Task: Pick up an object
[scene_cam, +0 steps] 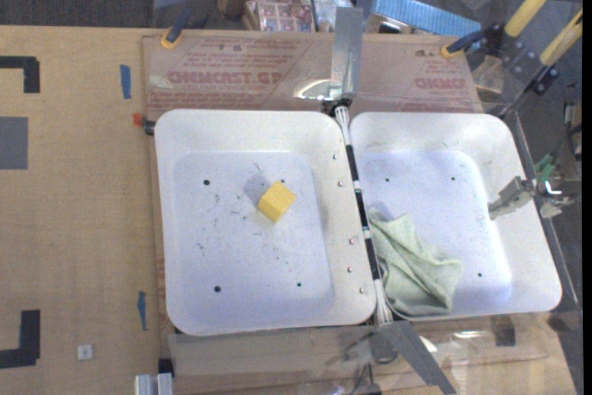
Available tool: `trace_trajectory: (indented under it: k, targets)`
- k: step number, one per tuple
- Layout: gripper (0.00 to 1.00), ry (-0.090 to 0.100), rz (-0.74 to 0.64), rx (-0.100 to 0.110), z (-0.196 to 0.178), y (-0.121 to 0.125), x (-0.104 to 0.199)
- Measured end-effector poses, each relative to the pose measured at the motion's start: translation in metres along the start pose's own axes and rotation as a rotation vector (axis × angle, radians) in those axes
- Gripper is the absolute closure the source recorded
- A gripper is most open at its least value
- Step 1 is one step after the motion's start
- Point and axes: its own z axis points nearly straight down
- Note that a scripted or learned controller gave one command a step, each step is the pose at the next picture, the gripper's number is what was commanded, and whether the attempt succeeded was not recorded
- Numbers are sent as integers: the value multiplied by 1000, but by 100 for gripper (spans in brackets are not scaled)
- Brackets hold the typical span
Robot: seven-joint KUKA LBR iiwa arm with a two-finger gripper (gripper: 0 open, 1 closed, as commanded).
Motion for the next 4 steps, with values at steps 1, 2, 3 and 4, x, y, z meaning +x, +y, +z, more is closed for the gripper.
trace_trajectory:
  k: [1,2,3,4]
  targets:
    - [0,-1,-246,-3,-174,-2,74]
    - [100,-5,-247,-8,-185,0,74]
    - [100,0,58,1,-34,-3,149]
    - [100,-1,-299,-3,-117,-2,84]
